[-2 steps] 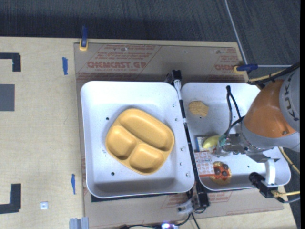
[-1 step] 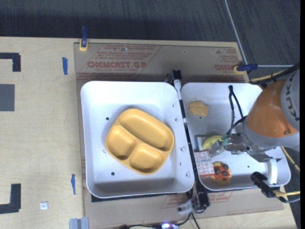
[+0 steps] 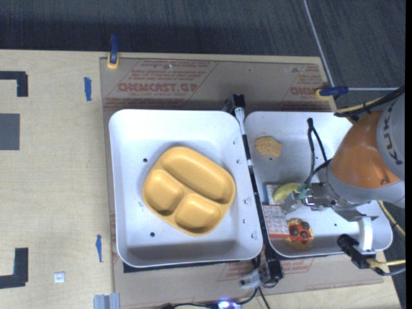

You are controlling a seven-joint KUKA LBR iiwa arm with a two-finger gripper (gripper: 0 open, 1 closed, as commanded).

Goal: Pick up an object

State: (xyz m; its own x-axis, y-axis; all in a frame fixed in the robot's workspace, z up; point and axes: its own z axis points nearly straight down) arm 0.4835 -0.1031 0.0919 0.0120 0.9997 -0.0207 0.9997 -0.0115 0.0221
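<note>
Gripper (image 3: 293, 201) beside yellow-green object (image 3: 286, 190)

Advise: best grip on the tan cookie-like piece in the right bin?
Probably straight down from above, closing across the narrow width of the tan piece. It lies flat and alone on the right bin floor, clear of the walls and the tool.
</note>
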